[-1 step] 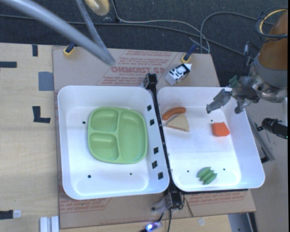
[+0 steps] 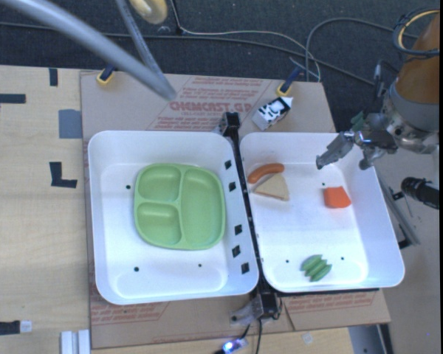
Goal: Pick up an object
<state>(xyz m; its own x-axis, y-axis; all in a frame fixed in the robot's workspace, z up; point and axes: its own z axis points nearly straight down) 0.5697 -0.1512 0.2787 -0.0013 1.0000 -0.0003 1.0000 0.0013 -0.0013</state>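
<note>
- Camera view: we see the end effector [image 2: 348, 152] spread, holding nothing, above the right bin's [image 2: 376, 271] far edge.
- The orange block [image 2: 337, 198] lies just below it; we judge it light, stiff, best pinched across flat sides.

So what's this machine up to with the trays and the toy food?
A robot arm reaches in from the right, its gripper hovering over the right bin's far edge with nothing in it. Below lie an orange block, a green pea pod and a sausage with bread. The left bin holds a green divided plate.
</note>
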